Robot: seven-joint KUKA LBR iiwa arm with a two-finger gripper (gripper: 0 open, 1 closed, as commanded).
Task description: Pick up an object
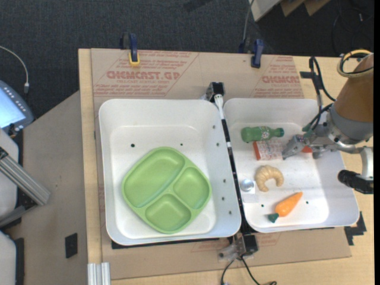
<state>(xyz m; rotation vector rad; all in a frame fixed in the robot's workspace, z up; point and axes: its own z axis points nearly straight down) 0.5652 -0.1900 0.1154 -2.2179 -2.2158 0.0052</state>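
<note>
In the right bin (332, 215) lie a green bottle (261, 133), a red and white box (268, 150), a tan croissant (269, 176), an orange carrot with a green tip (287, 205) and a small silver piece (247, 186). My gripper (301, 146) hangs low over the bin's right half, just right of the box and bottle. A small red patch shows right beside it; I cannot tell what it belongs to. The grey arm with its orange band (356, 100) comes in from the right edge.
The left bin (113, 123) holds a green divided plate (167, 189). A black divider (225, 141) runs between the bins. Two clamps (133, 46) (256, 51) pin the cardboard board at the back. Cables trail by the arm on the right.
</note>
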